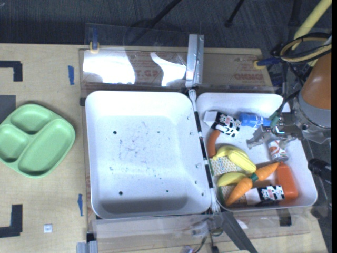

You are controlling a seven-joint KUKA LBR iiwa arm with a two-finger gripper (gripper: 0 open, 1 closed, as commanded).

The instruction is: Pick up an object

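- Toy food fills the right bin point(310, 186): nearest the camera, one cow-print carton point(271, 193), one orange block point(287, 182) and two carrots point(238, 190).
- Next come two bananas point(237, 158).
- Farther off lie a second cow-print carton point(226, 124) and one blue bottle point(251, 120).
- The pincer point(263, 137) hovers inside that bin; whether released or clenched, I cannot tell.
- On the surface's left sits one green divided plate point(34, 139).
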